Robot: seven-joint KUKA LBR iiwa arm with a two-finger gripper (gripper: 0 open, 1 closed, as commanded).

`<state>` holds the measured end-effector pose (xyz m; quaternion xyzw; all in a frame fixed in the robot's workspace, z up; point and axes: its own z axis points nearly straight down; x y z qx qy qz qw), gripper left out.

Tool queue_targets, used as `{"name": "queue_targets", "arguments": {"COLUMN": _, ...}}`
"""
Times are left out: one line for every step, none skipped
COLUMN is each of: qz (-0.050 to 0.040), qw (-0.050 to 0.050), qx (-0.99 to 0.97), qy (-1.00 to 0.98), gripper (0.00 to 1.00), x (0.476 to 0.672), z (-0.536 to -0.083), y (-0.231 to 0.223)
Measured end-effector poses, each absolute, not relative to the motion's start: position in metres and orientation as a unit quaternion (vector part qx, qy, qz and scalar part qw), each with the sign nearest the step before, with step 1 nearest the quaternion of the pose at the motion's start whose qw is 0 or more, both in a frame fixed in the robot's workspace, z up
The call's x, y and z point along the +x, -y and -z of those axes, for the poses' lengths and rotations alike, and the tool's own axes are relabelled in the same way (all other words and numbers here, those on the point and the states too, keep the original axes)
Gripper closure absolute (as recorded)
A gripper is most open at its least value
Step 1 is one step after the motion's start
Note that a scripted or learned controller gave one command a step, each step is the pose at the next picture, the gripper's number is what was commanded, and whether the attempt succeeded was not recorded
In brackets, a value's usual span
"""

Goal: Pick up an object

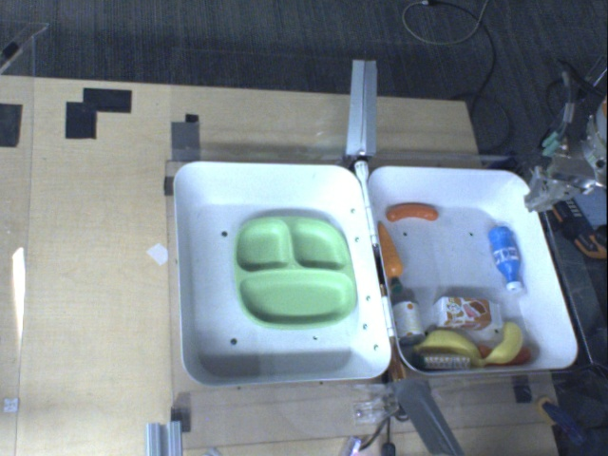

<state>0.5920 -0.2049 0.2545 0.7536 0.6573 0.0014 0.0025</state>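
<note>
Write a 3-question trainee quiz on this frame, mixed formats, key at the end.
1. True or false: the green divided plate lies in the left bin.
2. Which item lies nearest the right bin's far wall? A) blue bottle B) hot dog C) bananas
3. Fill in: the gripper is at the right bin's far-right ____.

Key: 1 true; 2 B; 3 corner.
</note>
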Motion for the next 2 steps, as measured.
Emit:
{"name": "queue_targets", "arguments": {"qz": -0.0014, "qw": 0.001, "qx": 0.825, "qy": -0.565, "gripper": 1.00, "x": 0.581, "z": -0.233, "y": 0.179}}
{"name": "queue_targets", "arguments": {"qz": -0.0019, "qw": 0.002, "qx": 0.871, "qy": -0.490, "gripper": 1.00, "x": 0.565, "z": -0.283, "y": 0.164}}
